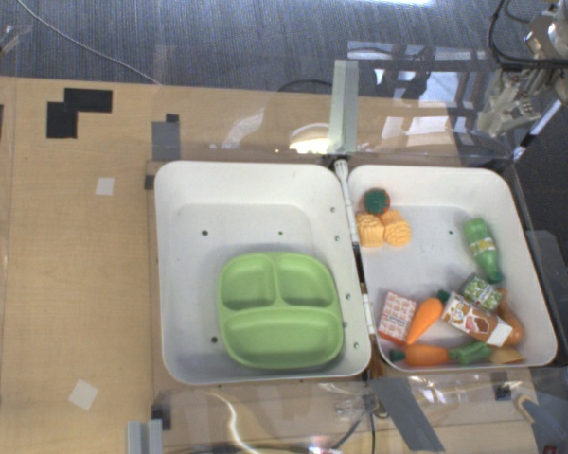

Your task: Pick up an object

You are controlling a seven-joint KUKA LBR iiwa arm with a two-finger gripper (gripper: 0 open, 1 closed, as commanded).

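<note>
My gripper (514,112) hangs at the top right, above and beyond the far right corner of the right bin (435,189), open with nothing between its fingers. The right bin holds several toy foods. A green bottle (481,247) lies by the right wall. A small dark green broccoli piece (376,200) and a yellow corn-like piece (382,229) sit at the far left. At the near end a carrot (424,320), a red and white carton (396,317), a juice box (475,320) and a small green pack (483,293) crowd together.
The left bin (185,216) holds a green divided plate (279,310) at its near side. A second orange carrot (426,355) and a green vegetable (470,353) lie against the right bin's near wall. A metal post (345,102) stands behind the divider between the bins.
</note>
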